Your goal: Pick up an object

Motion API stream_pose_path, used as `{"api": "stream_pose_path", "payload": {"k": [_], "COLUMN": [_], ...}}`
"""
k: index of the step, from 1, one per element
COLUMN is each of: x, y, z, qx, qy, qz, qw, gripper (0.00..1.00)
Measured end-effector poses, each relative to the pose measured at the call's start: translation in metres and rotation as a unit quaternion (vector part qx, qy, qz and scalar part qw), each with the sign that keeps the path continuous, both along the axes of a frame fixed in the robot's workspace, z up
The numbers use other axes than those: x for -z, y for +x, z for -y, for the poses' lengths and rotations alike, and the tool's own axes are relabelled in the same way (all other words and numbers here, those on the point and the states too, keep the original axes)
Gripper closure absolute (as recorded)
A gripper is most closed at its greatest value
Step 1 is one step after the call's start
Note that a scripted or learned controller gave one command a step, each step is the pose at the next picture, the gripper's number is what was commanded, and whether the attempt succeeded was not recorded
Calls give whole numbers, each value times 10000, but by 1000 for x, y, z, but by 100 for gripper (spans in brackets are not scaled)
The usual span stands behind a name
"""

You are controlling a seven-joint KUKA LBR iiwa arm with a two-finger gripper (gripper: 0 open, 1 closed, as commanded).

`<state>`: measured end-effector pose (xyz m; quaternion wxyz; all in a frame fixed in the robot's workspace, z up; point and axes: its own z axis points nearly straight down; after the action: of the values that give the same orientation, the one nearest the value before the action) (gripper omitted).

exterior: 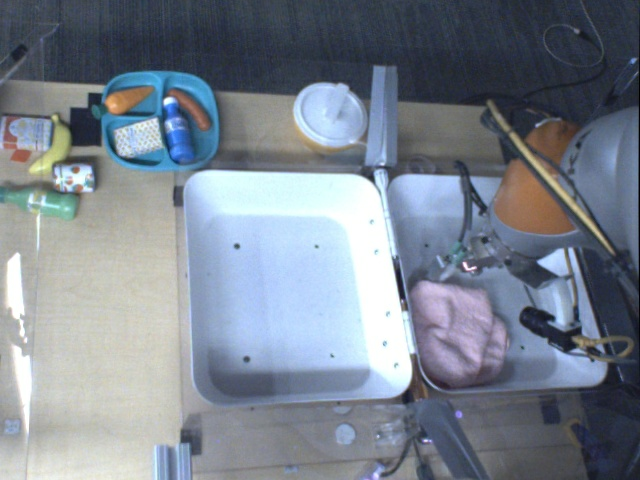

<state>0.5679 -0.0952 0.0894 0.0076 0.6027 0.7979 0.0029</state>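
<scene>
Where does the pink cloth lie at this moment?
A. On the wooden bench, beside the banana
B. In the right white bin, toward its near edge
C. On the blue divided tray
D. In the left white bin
B: the pink cloth rests on the floor of the right white bin, near that bin's front wall, just below the claw.
</scene>
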Motion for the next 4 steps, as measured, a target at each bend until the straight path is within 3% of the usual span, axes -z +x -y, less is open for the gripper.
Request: {"api": "stream_pose_path", "payload": {"k": [1,2,3,4], "x": [1,0,0,0], "y": [42,-6,-10,-18], "z": [11,35,52,0], "qx": [318,-429,-1267,-595], "qy": [16,6,12,-7], "qz": [-12,0,1,11], "qw": [9995,9991,9919,9982], "gripper": [0,0,0,0]}}
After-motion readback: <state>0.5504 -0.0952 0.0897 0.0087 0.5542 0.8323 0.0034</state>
